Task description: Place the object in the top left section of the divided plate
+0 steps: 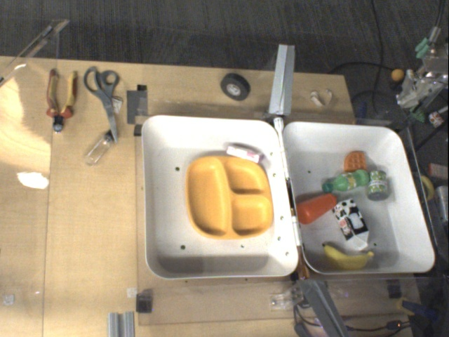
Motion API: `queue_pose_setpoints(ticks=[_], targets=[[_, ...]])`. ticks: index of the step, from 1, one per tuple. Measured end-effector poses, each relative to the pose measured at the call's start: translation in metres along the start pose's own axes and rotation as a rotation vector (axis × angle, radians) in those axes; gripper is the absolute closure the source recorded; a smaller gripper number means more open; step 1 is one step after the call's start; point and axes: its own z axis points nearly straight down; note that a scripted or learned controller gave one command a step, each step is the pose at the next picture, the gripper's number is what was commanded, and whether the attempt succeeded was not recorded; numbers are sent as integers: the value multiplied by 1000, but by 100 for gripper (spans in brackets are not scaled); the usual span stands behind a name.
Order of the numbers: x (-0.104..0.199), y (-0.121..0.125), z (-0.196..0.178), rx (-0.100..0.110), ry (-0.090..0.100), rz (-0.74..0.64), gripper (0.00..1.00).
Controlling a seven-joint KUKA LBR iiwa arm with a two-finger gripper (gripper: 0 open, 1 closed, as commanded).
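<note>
Camera view, looking down on a wooden desk with two white bins side by side.

Left bin: we note a yellow divided plate near its middle. The plate has one long section on its left side and two smaller ones stacked on its right. A small white and pink packet lies against the plate's far rim; any print on it is too small to read.

Right bin: we count six loose objects, well apart from the plate. These are an orange ridged piece, a green bottle lying on its side, a small can just beside the bottle's end, a red-orange carrot-like piece by the bin's left wall, a black-and-white cow-patterned carton, and a banana at the near edge. We cannot read their labels.

Desk, left part: scissors, red-handled pliers, and a roll of black tape beyond the left bin.
</note>
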Motion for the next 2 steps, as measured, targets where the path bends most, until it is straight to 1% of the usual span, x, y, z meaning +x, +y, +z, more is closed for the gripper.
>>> queue_pose_setpoints(ticks=[1,2], targets=[[-5,-59,148,4,2,89,100],[61,-30,157,3,2,49,100]])
